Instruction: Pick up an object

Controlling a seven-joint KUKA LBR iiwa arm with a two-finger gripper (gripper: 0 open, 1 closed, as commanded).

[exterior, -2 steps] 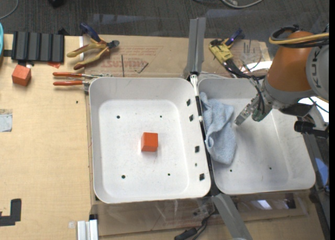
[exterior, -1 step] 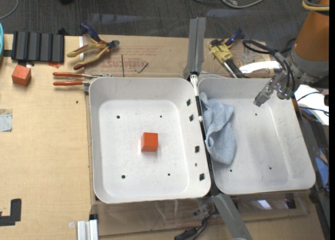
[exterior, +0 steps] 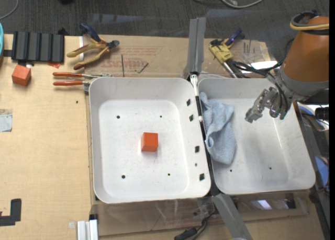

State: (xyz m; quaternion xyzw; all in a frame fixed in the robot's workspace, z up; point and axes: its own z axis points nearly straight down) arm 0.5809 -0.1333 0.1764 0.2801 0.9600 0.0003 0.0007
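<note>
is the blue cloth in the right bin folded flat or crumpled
Crumpled: the blue cloth lies bunched in uneven folds against the left wall of the right bin.

An orange block [exterior: 149, 142] sits alone mid-floor in the left bin [exterior: 104, 129], open floor on all 4 sides; in the right bin [exterior: 293, 176], a blue cloth [exterior: 219, 129] crowds the left wall, the floor beyond it bare below the gripper [exterior: 266, 107]

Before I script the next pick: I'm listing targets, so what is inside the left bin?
One orange block sits on the floor of the left bin, near its middle, touching no wall. Nothing covers the floor. The blue cloth lies in the right bin.
</note>
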